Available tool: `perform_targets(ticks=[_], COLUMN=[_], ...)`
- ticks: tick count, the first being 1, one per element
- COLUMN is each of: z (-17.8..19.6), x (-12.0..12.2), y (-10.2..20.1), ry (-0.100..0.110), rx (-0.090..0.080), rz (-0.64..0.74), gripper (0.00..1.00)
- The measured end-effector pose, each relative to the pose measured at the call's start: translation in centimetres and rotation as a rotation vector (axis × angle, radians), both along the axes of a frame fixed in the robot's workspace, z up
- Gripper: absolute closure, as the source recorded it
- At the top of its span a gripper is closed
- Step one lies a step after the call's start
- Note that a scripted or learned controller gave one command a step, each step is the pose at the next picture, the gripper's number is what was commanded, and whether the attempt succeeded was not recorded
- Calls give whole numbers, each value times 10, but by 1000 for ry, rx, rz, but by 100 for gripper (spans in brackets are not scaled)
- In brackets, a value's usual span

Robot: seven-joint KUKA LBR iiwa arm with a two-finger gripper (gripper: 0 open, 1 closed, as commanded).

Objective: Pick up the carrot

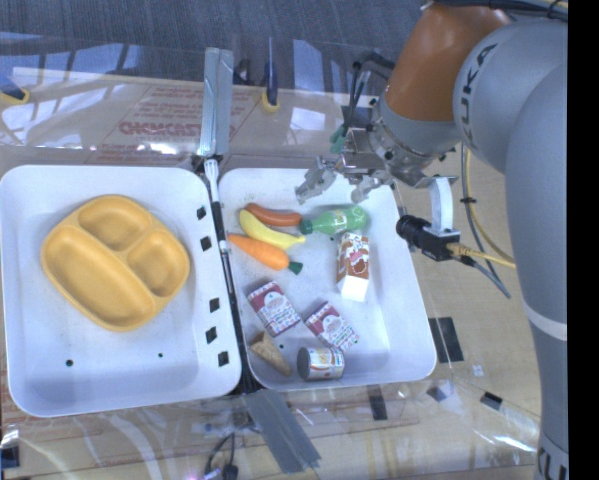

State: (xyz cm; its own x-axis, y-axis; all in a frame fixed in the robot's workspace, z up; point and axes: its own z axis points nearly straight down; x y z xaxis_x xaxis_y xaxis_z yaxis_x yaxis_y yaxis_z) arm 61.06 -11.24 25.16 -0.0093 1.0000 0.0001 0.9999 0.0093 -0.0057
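One pincer (pixel 331 176) is what I am watching, hanging over the far edge of the right bin (pixel 404 298); its fingers are standing apart with nothing between them. Just below it a green bottle (pixel 334 220) is lying beside a banana (pixel 269 231) and a hot dog (pixel 272 214). I am seeing the carrot (pixel 261 252) lying free on the bin floor near the left wall, just in front of the banana. Nearer me, a small carton (pixel 354 265), two packets (pixel 275 307) and a can (pixel 321 362) are lying. I am seeing a yellow divided plate (pixel 114 260) sitting in the left bin (pixel 39 368).
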Motion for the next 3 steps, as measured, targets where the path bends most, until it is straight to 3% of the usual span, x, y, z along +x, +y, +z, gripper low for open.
perform_targets(ticks=[1, 2, 3], z=[-30, -97, 27], x=[46, -70, -134], y=[-47, -32, -9], ry=[-2, 1, -5], rx=[-1, 0, 0], rz=[-71, -139, -42], gripper=[0, 0, 0])
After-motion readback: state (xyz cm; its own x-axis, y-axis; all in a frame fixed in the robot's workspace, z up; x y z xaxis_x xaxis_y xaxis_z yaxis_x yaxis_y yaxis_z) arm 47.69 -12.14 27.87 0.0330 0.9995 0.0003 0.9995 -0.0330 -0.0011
